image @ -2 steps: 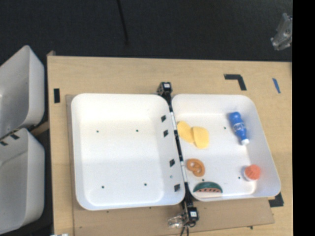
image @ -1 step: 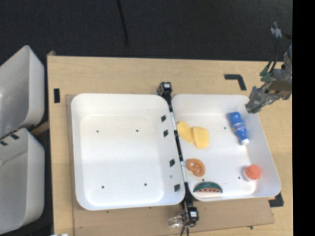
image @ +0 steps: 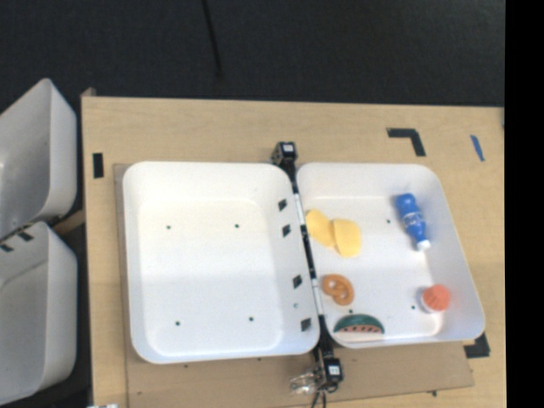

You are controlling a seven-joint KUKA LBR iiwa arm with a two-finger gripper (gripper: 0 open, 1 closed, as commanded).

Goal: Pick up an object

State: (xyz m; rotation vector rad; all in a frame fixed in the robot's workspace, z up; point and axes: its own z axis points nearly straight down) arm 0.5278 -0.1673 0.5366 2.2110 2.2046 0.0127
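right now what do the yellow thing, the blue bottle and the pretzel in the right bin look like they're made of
Yellow thing: probably moulded plastic or soft foam, matte with an even colour; too blurred to settle.
Blue bottle: likely plastic, with a solid blue body and a white end.
Pretzel: looks like toy plastic or rubber, flat orange-brown with no crumb texture.

The pose of the grey arm cannot be told from this frame; nor can the state of its two-finger gripper.
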